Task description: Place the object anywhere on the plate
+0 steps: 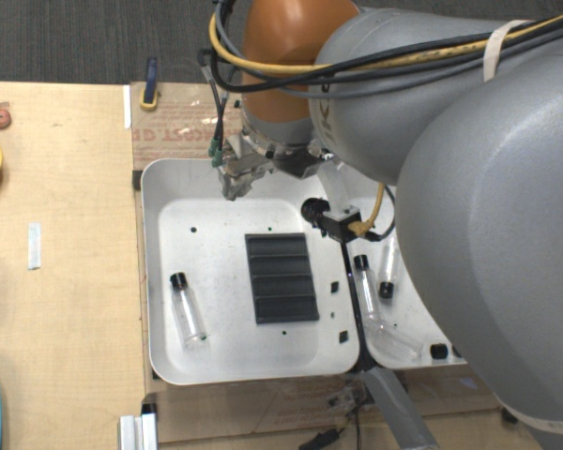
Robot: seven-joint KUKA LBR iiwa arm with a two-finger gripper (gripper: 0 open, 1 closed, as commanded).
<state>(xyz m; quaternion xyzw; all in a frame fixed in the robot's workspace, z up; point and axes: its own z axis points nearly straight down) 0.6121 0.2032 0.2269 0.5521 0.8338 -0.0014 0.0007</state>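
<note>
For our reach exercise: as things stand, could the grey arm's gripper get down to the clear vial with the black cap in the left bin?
Probably yes. The clear vial with the black cap lies alone on the left white bin's floor, apart from the black ribbed plate, open from above. The gripper hangs over that bin's far edge.

Bright, even light from overhead — soft shadows pool just below the gripper (236, 187), mild glare on the white bin (169, 359) — the near arm (488, 204) looks blurred.

two white bins: one (159, 279) at the frame's centre, one (422, 340) at lower right. three clear black-capped tubes: one (188, 307) lower left of centre, two (361, 284) (388, 270) right of centre. one black ribbed block (281, 277), centre.
</note>
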